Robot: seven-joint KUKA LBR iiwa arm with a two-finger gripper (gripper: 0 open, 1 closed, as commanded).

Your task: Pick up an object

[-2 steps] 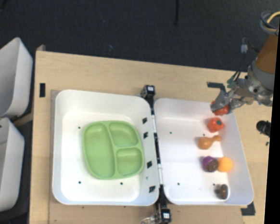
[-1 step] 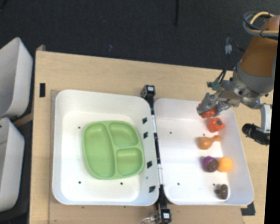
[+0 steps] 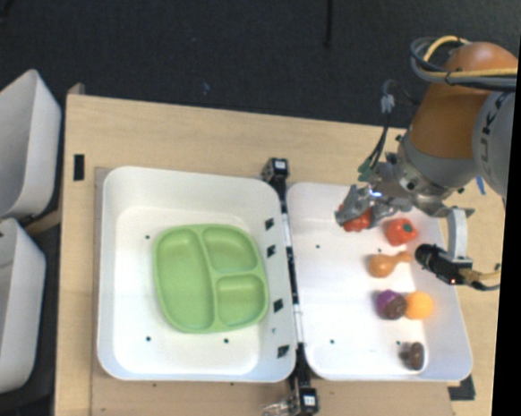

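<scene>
The gripper [image 3: 357, 212] sits at the back of the right bin [image 3: 322, 342], fingers apparently pinching a small red object [image 3: 358, 223]. Step in hand: grasp. Judged next move: a straight vertical lift, clear of the tomato-like piece [image 3: 401, 231] just beside it.

Both bins, left [image 3: 119, 236] and right [image 3: 322, 333], are showing plain white. The divided tray [image 3: 210, 278] is showing pale green. Toys are showing red with a green top [image 3: 401, 230], tan-orange [image 3: 384, 263], purple [image 3: 389, 303], bright orange [image 3: 421, 305] and dark brown [image 3: 411, 354]. The bench [image 3: 203, 140] is showing light wood. The arm [image 3: 453, 101] is showing grey with orange.
</scene>
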